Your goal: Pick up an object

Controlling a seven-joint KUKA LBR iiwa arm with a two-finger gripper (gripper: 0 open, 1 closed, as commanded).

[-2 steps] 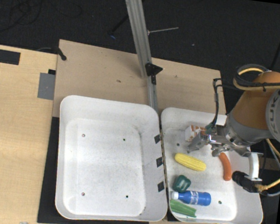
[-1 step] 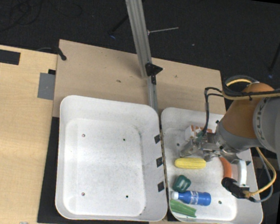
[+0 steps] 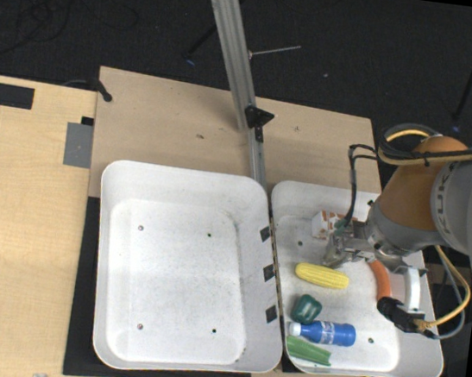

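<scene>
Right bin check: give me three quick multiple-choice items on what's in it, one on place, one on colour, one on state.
1. Where is the corn cob?
A. left bin
B. right bin
C. bench

2. What colour is the bottle?
A. blue with a white cap
B. red
C. black

3. How does the bottle sit?
A. upright
B. on its side
C. on the corn cob

Answers: 1 B, it lies just below the gripper; 2 A, blue body, white cap at left; 3 B, lying flat on the bin floor.
</scene>
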